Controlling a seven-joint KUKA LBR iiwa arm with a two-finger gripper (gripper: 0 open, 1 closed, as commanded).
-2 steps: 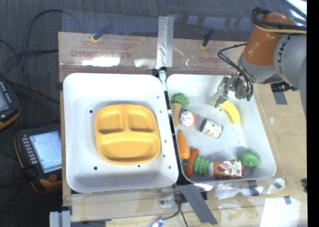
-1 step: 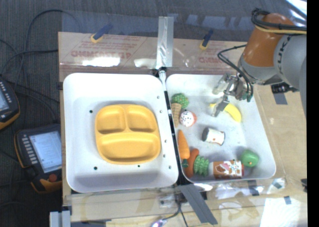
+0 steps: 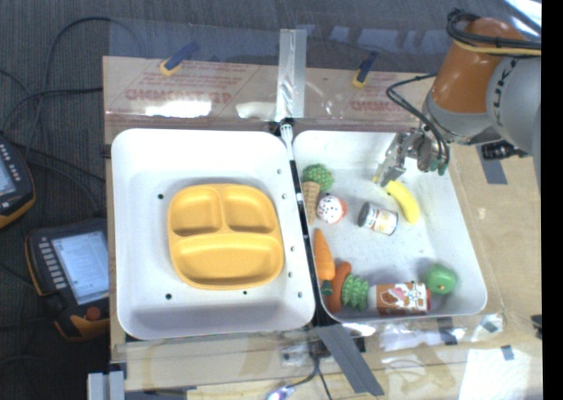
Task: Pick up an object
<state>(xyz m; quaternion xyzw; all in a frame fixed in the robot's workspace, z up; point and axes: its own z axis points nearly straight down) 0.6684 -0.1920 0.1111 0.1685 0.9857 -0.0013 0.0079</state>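
The end effector [image 3: 393, 163] hangs low over the upper right part of the right bin [image 3: 466, 253], its two fingers pointing down and to the view's left. They look slightly parted with nothing between them, though at this size and angle the gap is hard to read and I would not press the point. Behind it, the orange band [image 3: 466, 73] and grey wrist run off toward the right edge.

The nearest thing is the banana [image 3: 405, 200], just below the fingertips and a little to their right, close but apparently not touching. Its long axis runs on a diagonal from upper left to lower right, so the upper tip is the end nearest the fingers. In my judgement this is the likely target, and the move turns on a short drop down and slightly right, with the fingers closing across the narrow width, not along the length.

Just beside the banana to the lower left lies a small jar [image 3: 379, 219] on its side. Further left sit a white speckled ball [image 3: 330, 208] and a green leafy piece [image 3: 317, 177]. Along the bin's lower edge are a carrot [image 3: 324, 255], a ketchup bottle [image 3: 401, 298] lying flat and a green apple [image 3: 442, 280]. The left bin [image 3: 132, 214] holds a yellow divided plate [image 3: 226, 235], well apart.
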